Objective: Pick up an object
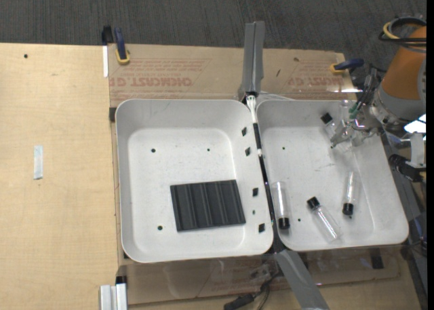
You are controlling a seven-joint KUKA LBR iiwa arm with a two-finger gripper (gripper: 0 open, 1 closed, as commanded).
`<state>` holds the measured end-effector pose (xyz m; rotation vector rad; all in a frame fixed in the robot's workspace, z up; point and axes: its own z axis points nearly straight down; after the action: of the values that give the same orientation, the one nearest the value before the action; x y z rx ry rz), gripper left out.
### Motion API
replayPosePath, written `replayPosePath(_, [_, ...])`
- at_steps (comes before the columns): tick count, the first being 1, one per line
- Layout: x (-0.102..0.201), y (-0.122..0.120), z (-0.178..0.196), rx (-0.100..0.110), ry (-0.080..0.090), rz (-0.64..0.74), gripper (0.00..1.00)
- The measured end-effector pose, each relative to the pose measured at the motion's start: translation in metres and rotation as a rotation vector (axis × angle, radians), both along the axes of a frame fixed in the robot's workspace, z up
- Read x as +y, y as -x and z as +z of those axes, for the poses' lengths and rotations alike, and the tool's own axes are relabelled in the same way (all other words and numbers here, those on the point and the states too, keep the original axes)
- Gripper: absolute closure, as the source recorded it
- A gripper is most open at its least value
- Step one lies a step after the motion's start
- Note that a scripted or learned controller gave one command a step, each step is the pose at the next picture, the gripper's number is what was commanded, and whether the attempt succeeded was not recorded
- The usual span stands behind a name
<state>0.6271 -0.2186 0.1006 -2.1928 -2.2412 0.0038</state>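
Observation:
My gripper [347, 129] hangs low over the back right part of the right bin [380, 234], below the orange band of the arm [403, 71]. A clear tube with a black cap [331, 125] lies right at the gripper's tip; I cannot tell whether they touch. Three more clear tubes with black caps lie nearer the front of this bin: one along the left wall [280, 203], one in the middle [323, 217], one to the right [349, 195]. A black ribbed slab [207, 205] lies flat in the left bin [135, 234].
A grey divider post [254, 57] stands behind the seam between the bins. Clamps [119, 45] hold brown cardboard [176, 74] at the back. Wooden bench surface [54, 166] stretches to the left. Cables and fittings crowd the right edge [410, 159].

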Motion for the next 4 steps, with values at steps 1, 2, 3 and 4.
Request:
replayPosePath(1, [0.044, -0.030, 0.017, 0.002, 0.003, -0.053, 1.00])
replayPosePath(2, [0.073, -0.032, 0.103, -0.005, 0.005, -0.142, 1.00])
replayPosePath(3, [0.099, -0.032, 0.139, -0.005, 0.005, -0.200, 1.00])
replayPosePath(4, [0.144, -0.031, 0.134, -0.002, 0.005, -0.290, 1.00])
